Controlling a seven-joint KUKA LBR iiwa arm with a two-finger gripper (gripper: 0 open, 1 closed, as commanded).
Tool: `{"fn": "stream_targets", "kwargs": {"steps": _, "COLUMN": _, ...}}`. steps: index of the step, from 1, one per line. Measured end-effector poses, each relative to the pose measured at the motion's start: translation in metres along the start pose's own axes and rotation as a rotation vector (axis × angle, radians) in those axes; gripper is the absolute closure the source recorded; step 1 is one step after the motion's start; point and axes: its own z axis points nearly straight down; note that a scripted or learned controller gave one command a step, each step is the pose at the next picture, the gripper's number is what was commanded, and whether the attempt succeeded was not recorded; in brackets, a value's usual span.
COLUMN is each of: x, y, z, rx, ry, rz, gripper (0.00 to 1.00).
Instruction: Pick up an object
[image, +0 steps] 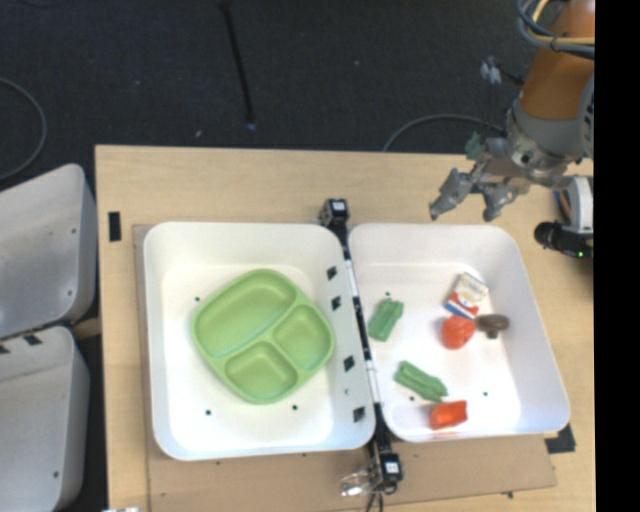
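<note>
End effector (470, 198) hangs over worktop (250, 180) just beyond far rim of right bin (540, 400), fingers spread apart, nothing between them. Right bin holds small red-and-white carton (467, 294) far right, red round object (457, 332) just near it, touching brown object (492, 323) on its right. Green piece (384, 319) near divider, second green piece (420, 381) nearer, red block (448, 414) by near rim. Left bin (170, 420) holds green compartment plate (263, 335).
</note>
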Motion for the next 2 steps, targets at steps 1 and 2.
{"fn": "stream_targets", "kwargs": {"steps": 1, "x": 0.000, "y": 0.002, "z": -0.008, "rx": -0.012, "ry": -0.002, "rz": -0.003, "gripper": 0.00}}
{"fn": "stream_targets", "kwargs": {"steps": 2, "x": 0.007, "y": 0.004, "z": 0.050, "rx": -0.008, "ry": -0.002, "rz": -0.005, "gripper": 0.00}}
